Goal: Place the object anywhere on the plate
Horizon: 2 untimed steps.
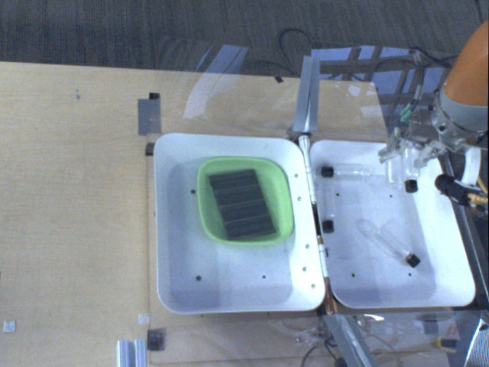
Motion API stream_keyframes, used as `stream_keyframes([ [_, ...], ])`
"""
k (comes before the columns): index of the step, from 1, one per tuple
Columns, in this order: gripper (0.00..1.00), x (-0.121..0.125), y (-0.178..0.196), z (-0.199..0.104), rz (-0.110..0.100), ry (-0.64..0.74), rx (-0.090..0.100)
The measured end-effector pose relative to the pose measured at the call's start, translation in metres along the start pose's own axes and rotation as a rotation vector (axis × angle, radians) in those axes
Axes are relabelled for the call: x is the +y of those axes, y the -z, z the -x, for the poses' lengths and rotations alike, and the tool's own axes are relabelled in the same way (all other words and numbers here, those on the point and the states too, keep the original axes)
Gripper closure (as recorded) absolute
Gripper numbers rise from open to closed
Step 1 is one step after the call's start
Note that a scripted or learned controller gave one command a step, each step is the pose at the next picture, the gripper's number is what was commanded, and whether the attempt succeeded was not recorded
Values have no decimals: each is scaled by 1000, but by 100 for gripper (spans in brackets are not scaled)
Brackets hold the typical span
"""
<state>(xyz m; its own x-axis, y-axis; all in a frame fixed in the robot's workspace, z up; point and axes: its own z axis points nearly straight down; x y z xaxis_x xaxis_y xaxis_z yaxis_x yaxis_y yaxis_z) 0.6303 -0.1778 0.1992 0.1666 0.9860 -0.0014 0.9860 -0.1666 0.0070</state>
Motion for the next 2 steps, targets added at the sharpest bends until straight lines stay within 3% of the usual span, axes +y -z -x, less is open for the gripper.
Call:
stream_keyframes([
  [1,0,0,0,0,0,0,0],
  [2,0,-34,71,13,3,-49,0],
])
